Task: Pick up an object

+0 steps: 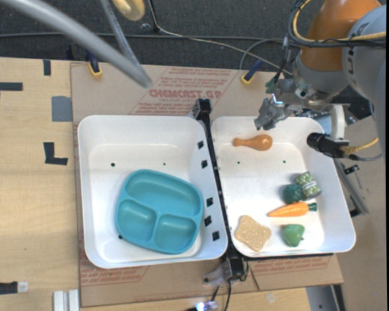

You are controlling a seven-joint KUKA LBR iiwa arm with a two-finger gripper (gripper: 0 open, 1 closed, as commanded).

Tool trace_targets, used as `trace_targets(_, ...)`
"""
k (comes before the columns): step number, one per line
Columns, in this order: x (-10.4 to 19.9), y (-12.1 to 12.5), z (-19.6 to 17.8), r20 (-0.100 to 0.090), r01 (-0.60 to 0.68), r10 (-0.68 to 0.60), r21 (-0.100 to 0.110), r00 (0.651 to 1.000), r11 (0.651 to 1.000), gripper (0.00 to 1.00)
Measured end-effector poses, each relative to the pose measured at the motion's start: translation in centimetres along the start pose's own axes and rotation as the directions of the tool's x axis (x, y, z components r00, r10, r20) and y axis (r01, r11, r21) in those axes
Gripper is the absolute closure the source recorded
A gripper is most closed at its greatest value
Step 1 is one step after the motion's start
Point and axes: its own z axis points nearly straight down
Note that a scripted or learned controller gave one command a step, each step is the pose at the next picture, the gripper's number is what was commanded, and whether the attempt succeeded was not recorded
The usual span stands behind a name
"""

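My gripper [268,120] hangs above the far edge of the right bin [337,203], just right of and above an orange chicken drumstick [254,142] lying on the bin floor. Nothing shows between the fingers. Further down in the same bin lie a dark green broccoli piece [301,188], an orange carrot [290,209], a green pepper [294,234] and a tan slice of bread [252,232].
The left bin [97,148] holds a teal divided plate [159,210]. A black divider with clips [209,173] runs between the two bins. Cardboard lies under both bins. Grey poles cross the upper left.
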Motion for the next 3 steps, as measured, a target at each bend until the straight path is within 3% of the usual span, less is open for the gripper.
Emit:
trace_targets(1,5.5,-0.6,1.4,0.001,0.001,-0.001,0.006,1.0,1.0,1.0)
trace_targets(3,16.9,-0.6,0.4,0.0,0.003,-0.003,0.007,1.0,1.0,1.0)
